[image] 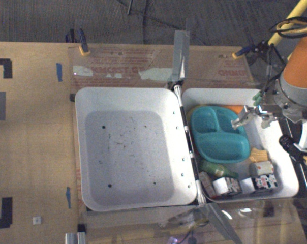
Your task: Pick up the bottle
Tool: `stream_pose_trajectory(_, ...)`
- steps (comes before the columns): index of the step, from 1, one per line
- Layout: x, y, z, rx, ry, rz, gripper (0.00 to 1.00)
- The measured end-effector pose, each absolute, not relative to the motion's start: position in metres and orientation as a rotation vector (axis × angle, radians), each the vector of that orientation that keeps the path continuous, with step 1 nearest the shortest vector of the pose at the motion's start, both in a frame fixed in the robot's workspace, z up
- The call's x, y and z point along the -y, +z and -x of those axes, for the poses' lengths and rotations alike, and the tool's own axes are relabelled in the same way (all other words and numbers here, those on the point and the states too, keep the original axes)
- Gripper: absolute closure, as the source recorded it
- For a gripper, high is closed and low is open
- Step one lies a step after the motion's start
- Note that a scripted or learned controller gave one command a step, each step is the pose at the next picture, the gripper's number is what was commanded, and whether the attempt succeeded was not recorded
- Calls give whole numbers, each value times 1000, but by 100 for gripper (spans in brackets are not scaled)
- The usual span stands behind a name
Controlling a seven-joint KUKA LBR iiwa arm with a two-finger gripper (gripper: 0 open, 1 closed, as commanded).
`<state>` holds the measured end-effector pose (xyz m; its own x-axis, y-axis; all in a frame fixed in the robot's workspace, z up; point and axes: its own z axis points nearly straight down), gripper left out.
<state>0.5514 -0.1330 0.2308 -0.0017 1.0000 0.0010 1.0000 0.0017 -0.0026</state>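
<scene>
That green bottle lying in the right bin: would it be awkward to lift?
Probably. The bottle lies on its side, so its round body may roll if nudged. It sits wedged between the teal tray and small boxes, leaving little room for the gripper. It looks like smooth plastic, so likely light but slippery.

The light over my bench (31, 151) is soft and even, not too bright. The left white bin (128, 146) looks pale and a bit washed out, with a grey shade inside its floor. Shadows are faint and short. The whole picture is a little fuzzy and grainy. The small things in the right bin (290, 184) look blurry. My arm (298, 70) looks smeared.
</scene>
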Motion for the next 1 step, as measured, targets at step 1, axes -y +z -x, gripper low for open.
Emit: stream_pose_trajectory(1,157,118,-593,2411,-12,2045,0)
